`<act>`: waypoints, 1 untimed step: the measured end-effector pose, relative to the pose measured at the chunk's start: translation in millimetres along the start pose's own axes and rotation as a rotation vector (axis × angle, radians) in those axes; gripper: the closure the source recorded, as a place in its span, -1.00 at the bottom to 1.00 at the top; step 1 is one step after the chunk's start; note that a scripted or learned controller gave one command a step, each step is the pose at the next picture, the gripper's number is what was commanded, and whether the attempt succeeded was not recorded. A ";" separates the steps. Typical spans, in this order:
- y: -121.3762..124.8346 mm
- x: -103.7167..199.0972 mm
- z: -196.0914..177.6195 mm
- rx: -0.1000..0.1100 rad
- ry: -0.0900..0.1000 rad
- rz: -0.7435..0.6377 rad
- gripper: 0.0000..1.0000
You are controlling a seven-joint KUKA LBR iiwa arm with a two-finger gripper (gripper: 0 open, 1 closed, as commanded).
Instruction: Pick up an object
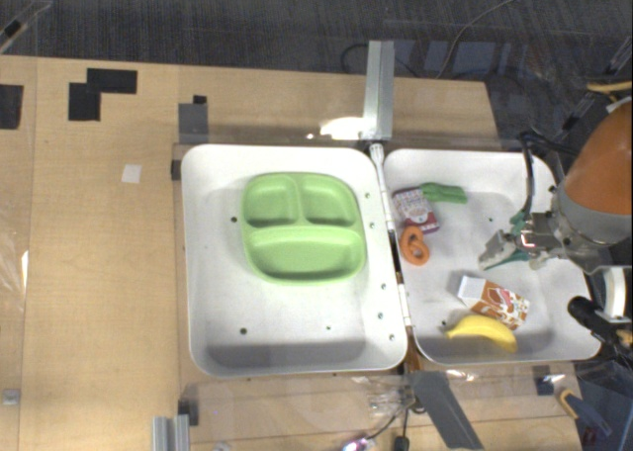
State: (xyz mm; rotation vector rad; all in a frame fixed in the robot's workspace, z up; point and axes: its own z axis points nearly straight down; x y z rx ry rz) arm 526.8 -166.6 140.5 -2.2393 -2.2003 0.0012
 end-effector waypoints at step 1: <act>30.3 -6.1 50.6 -0.013 -0.002 -0.072 -1.00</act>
